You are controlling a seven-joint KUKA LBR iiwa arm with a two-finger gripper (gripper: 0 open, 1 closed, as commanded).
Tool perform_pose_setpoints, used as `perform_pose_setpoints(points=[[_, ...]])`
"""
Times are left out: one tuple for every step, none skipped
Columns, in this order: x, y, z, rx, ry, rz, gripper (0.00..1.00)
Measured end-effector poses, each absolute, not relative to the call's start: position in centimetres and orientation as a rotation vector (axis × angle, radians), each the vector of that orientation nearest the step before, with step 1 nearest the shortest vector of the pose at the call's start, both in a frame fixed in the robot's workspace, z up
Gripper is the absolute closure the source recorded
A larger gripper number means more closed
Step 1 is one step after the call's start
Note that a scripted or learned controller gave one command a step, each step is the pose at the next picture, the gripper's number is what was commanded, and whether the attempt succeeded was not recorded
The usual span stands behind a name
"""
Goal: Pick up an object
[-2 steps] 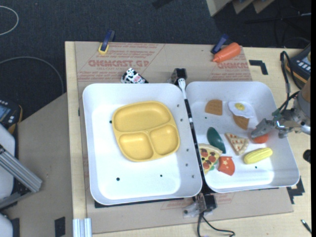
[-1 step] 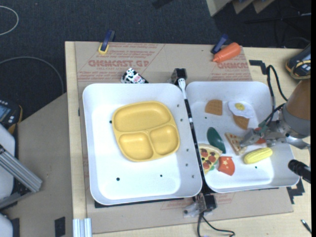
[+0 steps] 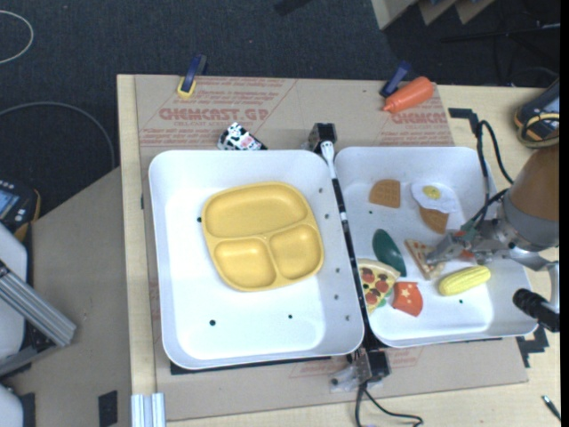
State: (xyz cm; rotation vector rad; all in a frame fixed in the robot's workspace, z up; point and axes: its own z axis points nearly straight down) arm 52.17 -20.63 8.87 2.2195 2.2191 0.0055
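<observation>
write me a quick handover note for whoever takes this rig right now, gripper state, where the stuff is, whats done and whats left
Gripper: low in the right bin, reaching in from the right, its tip by the cracker-like wedge; whether the fingers are open or shut cannot be made out.
Right bin items: corn cob just below the gripper, green piece, pizza slice, red piece, brown toast, fried egg.
Left bin: yellow divided plate.
Done: arm is down among the items.
Left: nothing is seen lifted; confirm a grasp and raise one object.
</observation>
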Motion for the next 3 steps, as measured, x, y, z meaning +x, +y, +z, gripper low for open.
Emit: perform_pose_setpoints(points=[[52.4, -20.6, 10.1, 2.214, 2.215, 0.012, 1.0], [52.0, -20.9, 14.5, 2.217, 2.218, 0.002, 1.0], [51.7, -21.0, 18.9, 2.216, 2.217, 0.003, 1.0]])
